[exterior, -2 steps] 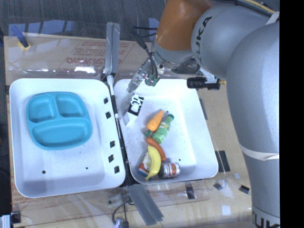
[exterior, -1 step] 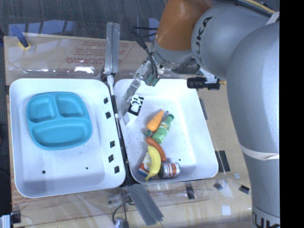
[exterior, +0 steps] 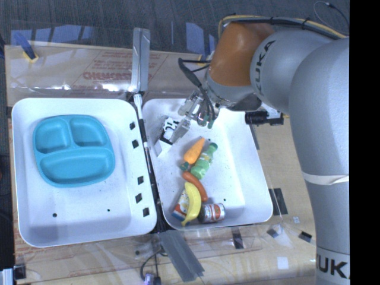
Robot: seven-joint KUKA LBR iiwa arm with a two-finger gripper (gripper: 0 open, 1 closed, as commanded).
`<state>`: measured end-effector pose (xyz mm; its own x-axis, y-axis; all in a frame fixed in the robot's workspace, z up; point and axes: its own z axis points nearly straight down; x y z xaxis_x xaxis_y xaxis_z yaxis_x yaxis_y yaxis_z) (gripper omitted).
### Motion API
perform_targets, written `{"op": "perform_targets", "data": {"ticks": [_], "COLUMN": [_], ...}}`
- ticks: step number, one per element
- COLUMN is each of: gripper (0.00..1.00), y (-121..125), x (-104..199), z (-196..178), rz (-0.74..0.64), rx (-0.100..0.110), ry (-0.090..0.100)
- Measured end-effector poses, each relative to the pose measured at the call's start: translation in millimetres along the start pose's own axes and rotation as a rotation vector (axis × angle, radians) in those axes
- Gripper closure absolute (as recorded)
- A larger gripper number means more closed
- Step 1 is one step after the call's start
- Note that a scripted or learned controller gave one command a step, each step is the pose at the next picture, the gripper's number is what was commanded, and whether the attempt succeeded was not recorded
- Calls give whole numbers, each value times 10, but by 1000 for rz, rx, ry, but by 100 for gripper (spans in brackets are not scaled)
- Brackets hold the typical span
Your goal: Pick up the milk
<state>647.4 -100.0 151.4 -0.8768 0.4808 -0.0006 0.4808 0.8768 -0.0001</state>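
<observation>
A small can (exterior: 212, 212) is seen lying on its side at the near edge of the right bin (exterior: 252, 171), nearest the camera. The milk (exterior: 169, 130), a small white carton with black patches, is seen tilted at the far left of that bin, close to its left wall and well beyond the can. The gripper (exterior: 198, 113) is held just beside the carton, to its right and a little beyond it, with the fingers (exterior: 189, 107) angled down toward it; whether they are parted or closed cannot be told, and nothing is seen between them. Between the milk and the can, a carrot (exterior: 193, 151), a green bottle (exterior: 203, 161), a red pepper (exterior: 195, 183) and a banana (exterior: 191, 202) are laid in a loose line. A blue divided plate (exterior: 72, 148) is set in the left bin (exterior: 77, 218), well to the left of the can.
</observation>
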Motion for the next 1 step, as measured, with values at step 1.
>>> {"op": "perform_targets", "data": {"ticks": [1], "gripper": [0], "y": [-642], "x": [-36], "z": [-497], "rz": [-52], "rx": [0], "ry": [-3]}}
